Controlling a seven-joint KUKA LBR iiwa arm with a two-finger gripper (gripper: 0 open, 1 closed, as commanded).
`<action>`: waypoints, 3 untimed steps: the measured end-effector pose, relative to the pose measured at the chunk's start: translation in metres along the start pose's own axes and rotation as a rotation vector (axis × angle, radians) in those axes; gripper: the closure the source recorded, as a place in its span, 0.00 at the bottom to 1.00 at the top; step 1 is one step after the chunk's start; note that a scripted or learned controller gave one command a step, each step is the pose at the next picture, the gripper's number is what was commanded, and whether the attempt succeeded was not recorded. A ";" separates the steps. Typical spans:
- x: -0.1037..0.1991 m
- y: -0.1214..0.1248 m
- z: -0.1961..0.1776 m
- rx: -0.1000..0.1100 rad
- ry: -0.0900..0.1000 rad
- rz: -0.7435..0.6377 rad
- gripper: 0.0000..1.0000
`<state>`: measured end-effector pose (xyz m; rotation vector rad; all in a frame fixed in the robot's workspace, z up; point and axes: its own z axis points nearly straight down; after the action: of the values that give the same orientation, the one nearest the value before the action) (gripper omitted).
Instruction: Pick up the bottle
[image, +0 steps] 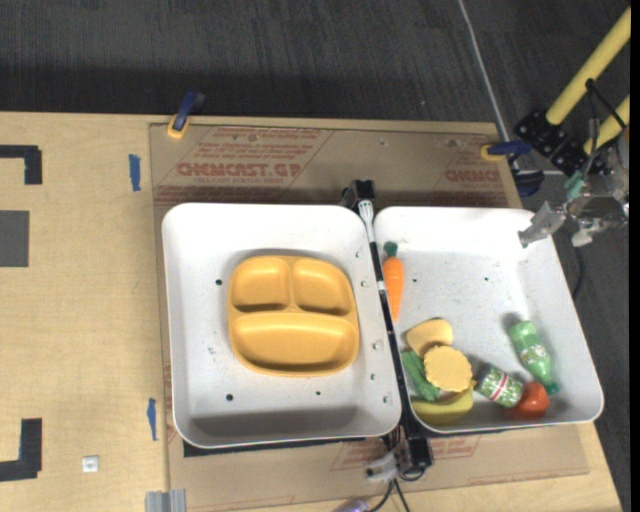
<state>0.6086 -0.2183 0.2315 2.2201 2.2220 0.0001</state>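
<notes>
At the far right of the desk (90, 330), past the far right corner of the right bin (470, 250), the tool (570, 214) hangs among dark cables and a yellow rod (598, 58). It is small and partly lost in the clutter there, so I cannot tell whether it is spread or pressed together. Nothing can be seen held in it, and it is well apart from the bottle.

The bottle (530, 348), green with a pale label, lies on its side in the right bin, close to that bin's right wall and toward its near end. Just nearer than it sits a red tomato (534, 400) in the bin's near right corner. To the left of the tomato lies a small green, white and red container (497, 386), also on its side. Farther left is a cluster: a round toy burger (447, 369), a pale yellow piece (428, 334) just beyond it, a yellow banana (445, 405) at the near wall, and something green (412, 366) at the left side of the cluster. An orange carrot (393, 284) with a green top lies along the right bin's left wall, pointing near and far.

The left bin (200, 240) holds a yellow divided tray (293, 313), flat at its middle, with two small compartments on the far side and one wide one on the near side. Both bins rest on a cardboard sheet (250, 165) printed with red letters, pinned by a clamp (184, 112) at its far left corner.
</notes>
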 end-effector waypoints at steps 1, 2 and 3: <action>0.007 -0.029 0.138 0.007 0.024 0.012 0.00; 0.017 -0.077 0.145 -0.005 -0.002 -0.194 0.00; 0.015 -0.075 0.133 -0.011 -0.008 -0.192 1.00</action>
<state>0.5334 -0.2036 0.0981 1.9885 2.4143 0.0035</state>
